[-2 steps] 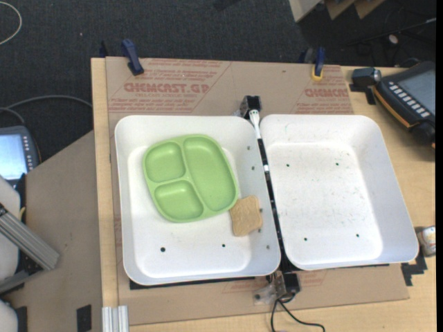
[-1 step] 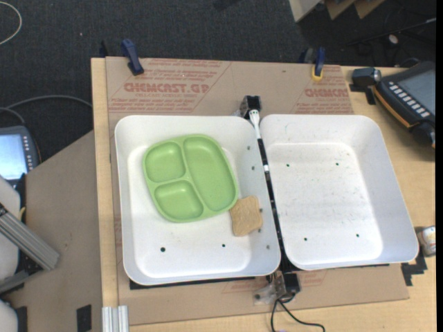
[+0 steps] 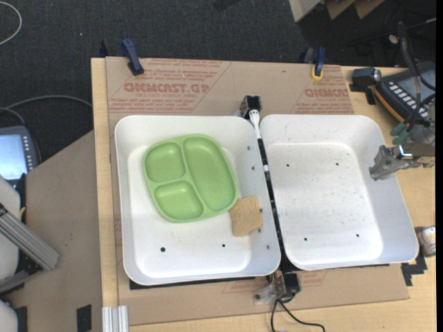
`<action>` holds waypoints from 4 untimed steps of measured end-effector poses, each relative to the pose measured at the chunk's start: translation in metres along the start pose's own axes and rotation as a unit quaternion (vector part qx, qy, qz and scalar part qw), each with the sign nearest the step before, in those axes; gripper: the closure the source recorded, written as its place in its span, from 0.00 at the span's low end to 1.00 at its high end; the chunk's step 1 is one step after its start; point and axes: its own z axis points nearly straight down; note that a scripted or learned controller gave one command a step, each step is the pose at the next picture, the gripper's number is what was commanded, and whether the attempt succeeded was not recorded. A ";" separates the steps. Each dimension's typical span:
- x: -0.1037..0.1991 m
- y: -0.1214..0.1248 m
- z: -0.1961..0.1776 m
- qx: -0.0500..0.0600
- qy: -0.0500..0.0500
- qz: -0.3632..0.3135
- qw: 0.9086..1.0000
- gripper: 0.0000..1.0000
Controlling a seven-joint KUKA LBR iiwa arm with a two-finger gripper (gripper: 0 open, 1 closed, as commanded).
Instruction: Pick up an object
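Two white bins sit side by side on your worktop [image 3: 104, 185], which is covered by a brown sheet printed with red lettering. In the left bin [image 3: 131, 254] you have a green divided plate [image 3: 190, 178] with three compartments, lying flat toward the middle. Touching the plate's lower right edge is a tan, roughly square piece [image 3: 246, 216] that looks like a sponge or a slice of bread; it rests on the bin floor close to the wall shared with the right bin [image 3: 325, 199]. A black strip [image 3: 265, 178] runs along the seam between the bins. Your gripper [image 3: 382, 164] hangs at the right bin's right rim, well apart from both objects. Whether it is released or clenched cannot be told; nothing is visibly held there.
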 end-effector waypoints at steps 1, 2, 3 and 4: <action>-0.064 0.075 -0.060 -0.012 -0.005 0.003 1.000 1.00; -0.008 0.136 -0.209 -0.018 -0.005 -0.002 1.000 1.00; 0.024 0.076 -0.189 -0.005 -0.001 0.001 1.000 1.00; 0.051 -0.004 -0.128 -0.002 -0.001 0.002 1.000 1.00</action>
